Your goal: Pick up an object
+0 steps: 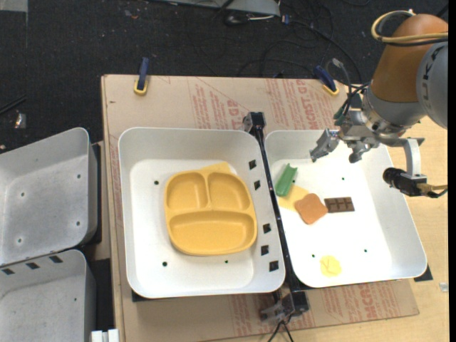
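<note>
Two white bins [135, 212]; one yellow divided tray [211, 213]; five small items [311, 208] in right bin

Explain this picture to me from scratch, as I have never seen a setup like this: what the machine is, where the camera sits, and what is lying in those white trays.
One camera looks down at a slant on a bench with two shallow white bins. The grey and orange thing at the right is a robot arm; its gripper hangs above the right bin, with nothing seen between its fingers. That bin holds a green block, an orange-brown piece, a dark brown bar and a small yellow object. The left bin holds a yellow divided tray.
</note>
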Tool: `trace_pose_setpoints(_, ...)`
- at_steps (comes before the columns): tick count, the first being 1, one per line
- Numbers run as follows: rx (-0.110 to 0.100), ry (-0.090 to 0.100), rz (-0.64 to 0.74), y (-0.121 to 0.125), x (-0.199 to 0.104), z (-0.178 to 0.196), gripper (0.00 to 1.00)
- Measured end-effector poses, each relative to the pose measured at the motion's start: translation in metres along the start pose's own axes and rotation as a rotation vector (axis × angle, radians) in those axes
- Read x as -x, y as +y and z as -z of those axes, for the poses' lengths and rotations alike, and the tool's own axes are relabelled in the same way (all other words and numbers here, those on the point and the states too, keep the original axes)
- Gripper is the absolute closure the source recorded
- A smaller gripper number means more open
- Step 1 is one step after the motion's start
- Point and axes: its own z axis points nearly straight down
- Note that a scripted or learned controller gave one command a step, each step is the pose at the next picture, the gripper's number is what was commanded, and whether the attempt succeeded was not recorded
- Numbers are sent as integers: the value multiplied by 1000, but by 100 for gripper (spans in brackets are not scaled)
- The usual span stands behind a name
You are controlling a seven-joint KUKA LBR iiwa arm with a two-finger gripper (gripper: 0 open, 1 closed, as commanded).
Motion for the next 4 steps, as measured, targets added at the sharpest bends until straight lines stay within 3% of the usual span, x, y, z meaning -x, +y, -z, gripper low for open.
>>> trace_pose_setpoints(1,14,-2,2,3,0,9,0)
trace_pose_setpoints(3,12,-2,5,12,-6,-87,0)
trace_pose_setpoints(4,15,-2,4,13,-7,-110,0)
